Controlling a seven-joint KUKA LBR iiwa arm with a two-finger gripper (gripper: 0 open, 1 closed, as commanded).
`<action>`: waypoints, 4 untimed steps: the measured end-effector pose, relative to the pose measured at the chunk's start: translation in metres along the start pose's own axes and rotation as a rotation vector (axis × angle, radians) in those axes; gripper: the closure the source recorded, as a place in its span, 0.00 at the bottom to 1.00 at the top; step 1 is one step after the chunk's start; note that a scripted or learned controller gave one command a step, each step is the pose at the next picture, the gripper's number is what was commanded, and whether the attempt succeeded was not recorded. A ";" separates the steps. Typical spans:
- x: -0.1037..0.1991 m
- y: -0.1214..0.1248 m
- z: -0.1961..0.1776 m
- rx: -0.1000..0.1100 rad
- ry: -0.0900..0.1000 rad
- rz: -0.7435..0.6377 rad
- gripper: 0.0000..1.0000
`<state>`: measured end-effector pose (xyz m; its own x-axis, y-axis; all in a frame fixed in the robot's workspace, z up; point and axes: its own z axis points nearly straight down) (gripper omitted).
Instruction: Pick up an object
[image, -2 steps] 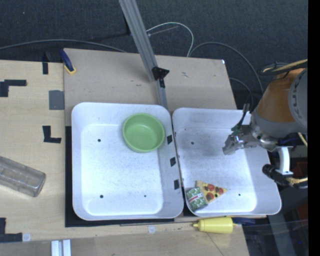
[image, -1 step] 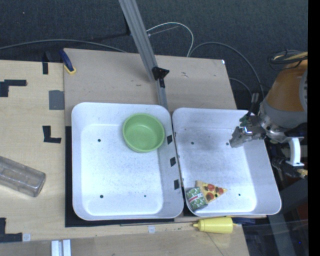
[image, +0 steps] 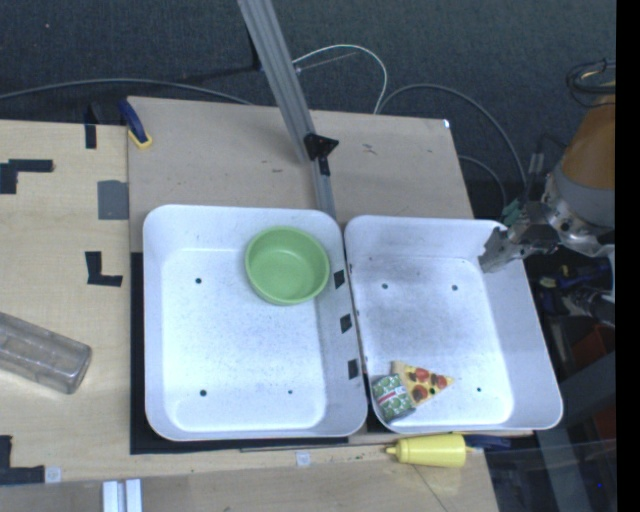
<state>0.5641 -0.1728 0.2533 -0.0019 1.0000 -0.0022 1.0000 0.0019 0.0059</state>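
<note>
Camera view: fixed overhead, slanted, covering both bins on the bench.
Left bin (image: 180, 330): holds a green bowl (image: 287, 264), upright, near the far wall and close to the divider side.
Right bin (image: 500, 330): holds a pizza toy (image: 423, 380) and a small green packet (image: 393, 396), touching each other in the near left corner.
Bottle (image: 432, 451): yellow, lying on its side outside the right bin, just beyond its near rim.
Clear cylinder (image: 38, 353): lying on the bench, well apart from the bins, at the left.
Arm (image: 590, 165): enters from the right, orange band visible above the wrist.
Gripper (image: 497, 250): over the far right corner of the right bin, at its rim; nothing is seen between its tips. Whether the tips are apart or together cannot be determined at this resolution.
Step in hand: judged to be the approach; no object is lifted yet.
Nearest candidates: pizza toy and packet, both well apart from the gripper, diagonally across the right bin.
Recommended method: travel above rim height, centre over one item, descend vertically, close across its narrow side.
Caution: both items lie flat and touching beside the bin wall; a descent too near the wall may strike it or pinch both.
Alternative: the bowl offers a raised rim, an easier edge to grasp, but requires crossing the divider.
</note>
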 end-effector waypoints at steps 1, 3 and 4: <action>0.000 0.001 -0.017 0.005 0.002 0.000 1.00; 0.100 0.008 -0.003 0.008 0.004 -0.004 1.00; 0.152 0.010 0.009 0.009 0.003 -0.005 1.00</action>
<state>0.5741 -0.0210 0.2436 -0.0066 1.0000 0.0013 1.0000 0.0066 -0.0027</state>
